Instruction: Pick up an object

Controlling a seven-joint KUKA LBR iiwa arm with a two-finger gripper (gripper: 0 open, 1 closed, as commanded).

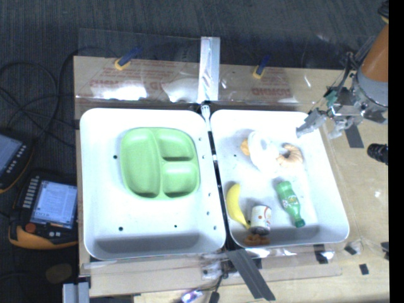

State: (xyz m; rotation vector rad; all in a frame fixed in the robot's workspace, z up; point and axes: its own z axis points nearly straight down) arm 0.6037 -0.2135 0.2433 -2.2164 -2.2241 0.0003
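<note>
On the dark floor at the far left lay a handheld controller (pixel 47 204) with a lit screen, its cables running up and away. The left bin (pixel 95 188) held a green divided tray (pixel 160 161), lying flat near the bin's middle, with one large compartment on its left and two smaller ones on its right.

Beyond the divider, the right bin (pixel 328 188) held the loose items. A banana (pixel 235 205) lay close to the bin's left wall, its long axis running from upper left to lower right, curving toward the near edge. Just right of its lower end stood a small can (pixel 261 216), and a brown lump (pixel 255 237) sat below the can against the near wall. Farther back lay a white plate-like piece (pixel 262 149) with a small orange thing (pixel 244 148) at its left edge and a tan pastry (pixel 291 154) touching its right side. A green bottle (pixel 290 203) lay on its side right of the can, its long axis nearly straight up and down the view, tilted slightly, with the cap end pointing toward the near right corner.

The gripper (pixel 310 124) hung over the far right corner of the right bin, above the rim and well apart from every item, touching nothing. Its fingers looked empty, but how far open they stood I could not tell.
</note>
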